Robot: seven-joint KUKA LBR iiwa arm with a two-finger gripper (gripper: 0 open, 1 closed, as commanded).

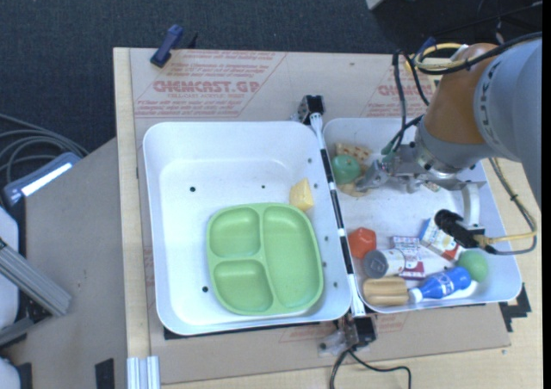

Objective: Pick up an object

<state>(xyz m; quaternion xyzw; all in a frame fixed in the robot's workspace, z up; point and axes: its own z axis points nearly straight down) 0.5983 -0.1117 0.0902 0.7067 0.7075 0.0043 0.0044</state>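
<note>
My gripper [372, 177] reaches in from the right and hangs low over the back left part of the right bin [504, 232]. Its tip is just right of a green round object [346, 169], and a tan biscuit-like piece [354, 153] lies just behind that. I see nothing held in it. At the bin's front lie an orange-red block [362, 240], a brown round piece [374, 264], a bread roll [385, 292], a blue bottle [445, 283], a green ball [474, 265] and a red-and-white packet [408, 249].
The left bin [172, 163] holds a green divided plate [263, 258] and a small yellow piece [302, 195] by its right wall. A black rail [331, 198] runs between the bins. A black cable [482, 243] trails over the right bin. A blue clip [166, 46] lies at the board's back left.
</note>
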